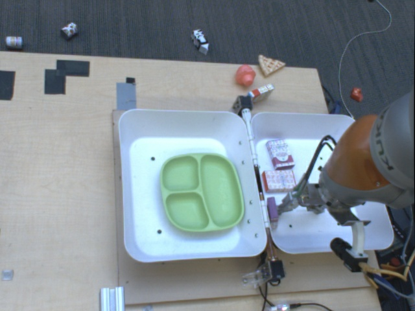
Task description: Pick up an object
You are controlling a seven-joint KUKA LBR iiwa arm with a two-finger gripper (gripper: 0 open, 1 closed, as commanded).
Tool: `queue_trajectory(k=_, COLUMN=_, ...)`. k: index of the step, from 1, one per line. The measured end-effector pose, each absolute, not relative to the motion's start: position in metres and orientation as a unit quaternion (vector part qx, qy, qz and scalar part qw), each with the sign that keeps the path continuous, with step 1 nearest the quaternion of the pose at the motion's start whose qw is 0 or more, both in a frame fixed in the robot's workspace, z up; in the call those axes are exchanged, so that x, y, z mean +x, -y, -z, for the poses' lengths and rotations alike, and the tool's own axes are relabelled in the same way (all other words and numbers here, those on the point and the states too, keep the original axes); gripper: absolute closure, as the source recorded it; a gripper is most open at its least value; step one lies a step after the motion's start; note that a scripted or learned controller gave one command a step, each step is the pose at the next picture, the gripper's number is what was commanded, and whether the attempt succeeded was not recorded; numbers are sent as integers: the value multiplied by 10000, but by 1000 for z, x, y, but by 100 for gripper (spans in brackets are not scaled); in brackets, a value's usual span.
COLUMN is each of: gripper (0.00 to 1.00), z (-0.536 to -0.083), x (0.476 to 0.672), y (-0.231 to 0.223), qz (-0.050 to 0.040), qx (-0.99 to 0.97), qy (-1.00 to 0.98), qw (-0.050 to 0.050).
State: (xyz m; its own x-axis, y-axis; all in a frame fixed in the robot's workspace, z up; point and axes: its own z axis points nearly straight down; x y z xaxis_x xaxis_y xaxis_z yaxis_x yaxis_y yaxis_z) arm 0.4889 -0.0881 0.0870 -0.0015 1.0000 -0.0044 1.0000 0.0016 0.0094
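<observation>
The gripper (pixel 290 201) hangs low over the right bin (pixel 305 238), close to its left wall. Just above it lie two small pinkish boxes (pixel 280 167), one behind the other, crowding the way toward the far wall. To its left a purple piece (pixel 272 210) sits against the divider (pixel 256 173) between the bins, so there's little room that side. Below and to the right of it the white floor lies bare, though the arm's own bulk (pixel 363 167) overhangs that stretch. Across the divider, well to the left, a green divided plate (pixel 202 192) takes up the middle of the left bin (pixel 139 225), leaving open floor around its edges.
</observation>
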Motion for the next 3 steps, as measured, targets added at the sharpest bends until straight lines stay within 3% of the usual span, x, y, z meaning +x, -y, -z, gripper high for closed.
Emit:
queue_trajectory(k=1, gripper=100, z=-98, x=491, y=87, qz=-42, qx=7056, qy=-7085, qw=72)
queue_trajectory(k=2, gripper=0, z=-98, x=491, y=87, qz=-41, qx=7056, qy=-7086, qw=70)
queue_trajectory(k=3, gripper=0, z=-87, x=489, y=87, qz=-23, qx=7066, qy=-7076, qw=37)
